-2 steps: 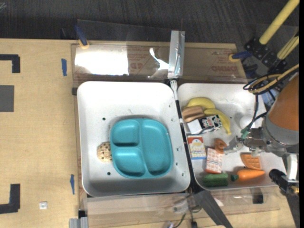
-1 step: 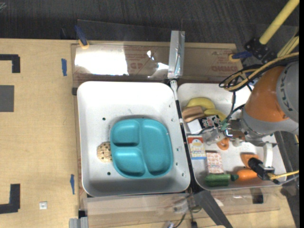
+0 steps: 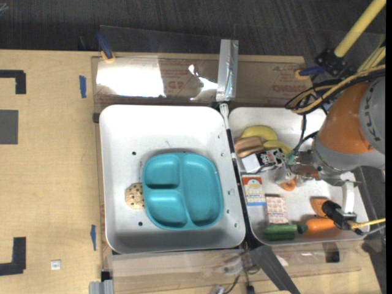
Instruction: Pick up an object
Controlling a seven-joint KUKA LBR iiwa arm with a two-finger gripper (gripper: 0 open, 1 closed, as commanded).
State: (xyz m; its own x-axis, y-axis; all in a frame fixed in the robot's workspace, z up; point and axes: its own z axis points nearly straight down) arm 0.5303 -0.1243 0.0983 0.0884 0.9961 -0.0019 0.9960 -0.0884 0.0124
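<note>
My gripper [image 3: 285, 171] hangs low over the middle of the right bin [image 3: 294, 116], reaching in from the right under the orange-banded wrist. Just left of it lies a small black-and-white packet [image 3: 267, 158]. A small orange piece [image 3: 288, 186] sits right below the gripper. A yellow banana [image 3: 260, 133] and a brown bun [image 3: 248, 144] lie at the bin's back left. A white and red carton [image 3: 252, 189], a pink card [image 3: 276, 209], a green stick [image 3: 280, 231] and an orange carrot [image 3: 318, 225] lie toward the front. I see nothing held.
The left bin [image 3: 122, 127] holds a teal divided plate [image 3: 182, 189] with a speckled cookie [image 3: 134, 195] against its left edge. A clear wall stands behind both bins. Cables and a yellow pole crowd the far right.
</note>
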